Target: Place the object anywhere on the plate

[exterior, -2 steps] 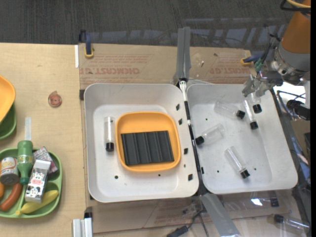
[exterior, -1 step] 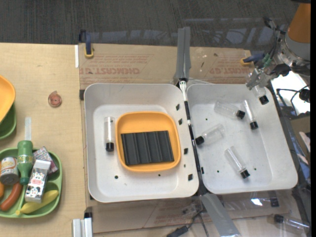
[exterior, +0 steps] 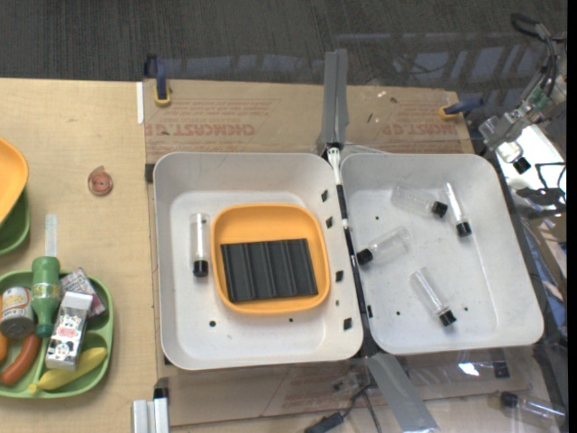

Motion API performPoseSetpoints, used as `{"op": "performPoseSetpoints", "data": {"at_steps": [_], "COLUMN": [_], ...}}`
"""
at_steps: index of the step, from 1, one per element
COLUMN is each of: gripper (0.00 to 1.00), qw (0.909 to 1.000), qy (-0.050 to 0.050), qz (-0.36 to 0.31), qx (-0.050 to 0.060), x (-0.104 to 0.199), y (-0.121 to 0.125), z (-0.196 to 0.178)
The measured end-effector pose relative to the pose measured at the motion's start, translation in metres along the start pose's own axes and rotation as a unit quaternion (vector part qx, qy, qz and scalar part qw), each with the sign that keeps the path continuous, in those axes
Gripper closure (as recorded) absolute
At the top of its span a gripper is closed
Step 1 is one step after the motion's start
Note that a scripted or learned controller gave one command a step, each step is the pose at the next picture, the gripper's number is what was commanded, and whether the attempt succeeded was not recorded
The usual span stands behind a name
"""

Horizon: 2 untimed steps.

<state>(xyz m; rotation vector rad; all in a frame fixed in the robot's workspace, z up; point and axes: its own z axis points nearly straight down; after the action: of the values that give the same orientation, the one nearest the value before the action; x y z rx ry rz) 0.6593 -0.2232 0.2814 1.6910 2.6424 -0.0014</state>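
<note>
A yellow-orange plate (exterior: pixel 268 216) lies in the middle of the left bin (exterior: pixel 171 332). A black ridged rectangular block (exterior: pixel 270 270) rests flat on the plate, covering most of its inside. A clear vial with a black cap (exterior: pixel 198 244) lies on the bin floor just left of the plate, apart from it. In the right bin (exterior: pixel 505 323), several more clear black-capped vials lie scattered: one near the divider (exterior: pixel 381 244), two near the back (exterior: pixel 456 210) and one toward the front (exterior: pixel 432 297).
A green tray of toy food (exterior: pixel 54 332) and an orange bowl (exterior: pixel 9 183) sit on the wooden table at far left, with a small pink disc (exterior: pixel 100 181). Cables and hardware (exterior: pixel 532 106) crowd the upper right. A grey post (exterior: pixel 334 97) stands behind the bins.
</note>
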Motion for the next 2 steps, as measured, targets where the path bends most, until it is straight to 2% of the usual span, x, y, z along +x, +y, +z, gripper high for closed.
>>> {"op": "performPoseSetpoints", "data": {"at_steps": [1, 2], "gripper": [1.0, 1.0], "qw": [0.9932, 0.9708], "qy": [0.0, 0.0], "qz": [-0.116, -0.24], "qx": [0.0, -0.001], "x": [0.001, 0.003], "y": [0.001, -0.005], "z": [-0.075, -0.161]}}
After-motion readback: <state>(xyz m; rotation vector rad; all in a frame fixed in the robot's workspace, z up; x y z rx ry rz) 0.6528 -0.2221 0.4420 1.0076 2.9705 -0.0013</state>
